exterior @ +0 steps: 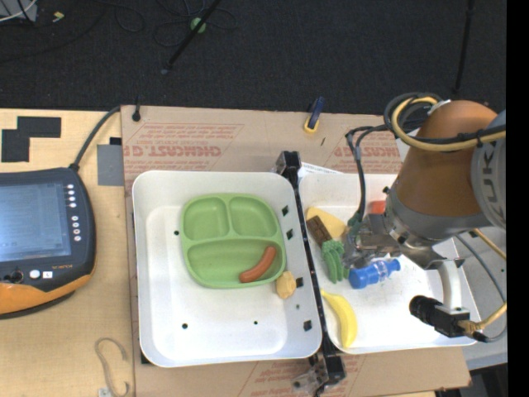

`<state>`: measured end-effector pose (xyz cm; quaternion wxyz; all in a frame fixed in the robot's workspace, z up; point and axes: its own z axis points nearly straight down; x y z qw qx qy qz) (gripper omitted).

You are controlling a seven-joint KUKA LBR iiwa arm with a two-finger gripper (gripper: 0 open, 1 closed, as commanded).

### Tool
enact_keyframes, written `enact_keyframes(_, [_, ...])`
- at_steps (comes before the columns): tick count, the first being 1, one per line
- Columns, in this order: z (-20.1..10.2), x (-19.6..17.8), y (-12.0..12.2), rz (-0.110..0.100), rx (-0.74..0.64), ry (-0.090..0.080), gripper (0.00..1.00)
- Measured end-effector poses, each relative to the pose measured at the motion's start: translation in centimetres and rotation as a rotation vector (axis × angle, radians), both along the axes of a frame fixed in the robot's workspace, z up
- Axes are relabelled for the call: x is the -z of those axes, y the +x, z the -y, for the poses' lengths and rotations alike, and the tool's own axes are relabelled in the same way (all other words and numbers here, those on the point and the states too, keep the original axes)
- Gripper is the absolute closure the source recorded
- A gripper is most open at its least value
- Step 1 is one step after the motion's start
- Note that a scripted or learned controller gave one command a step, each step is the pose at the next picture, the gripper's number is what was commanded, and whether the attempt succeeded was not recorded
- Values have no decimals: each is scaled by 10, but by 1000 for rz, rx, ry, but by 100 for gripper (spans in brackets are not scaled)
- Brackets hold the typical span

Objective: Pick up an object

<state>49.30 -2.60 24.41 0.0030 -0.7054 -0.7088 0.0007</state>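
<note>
Blue plastic bottle (374, 272), judged light, stiff and slippery, is best taken across its middle; whether the gripper (357, 251) above it is spread cannot be told.

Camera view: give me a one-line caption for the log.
Gripper low in the right bin among a blue bottle, green toy and bananas; green plate with sausage sits left.

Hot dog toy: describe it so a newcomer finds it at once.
Start at the left white bin, which holds a green divided plate. The hot dog toy lies slantwise in the plate's large front compartment, near its right corner. It is reddish-orange and sausage-shaped, unlike the yellowish lump just off the plate.
</note>
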Motion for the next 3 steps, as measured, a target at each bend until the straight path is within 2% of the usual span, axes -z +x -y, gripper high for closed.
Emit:
enact_keyframes(1, [-53,6,-11,-1,1,-1,100])
enact_keyframes(2, [-63,23,-13,-3,4,-3,100])
enact_keyframes(3, [-52,7,-13,3,5,-3,100])
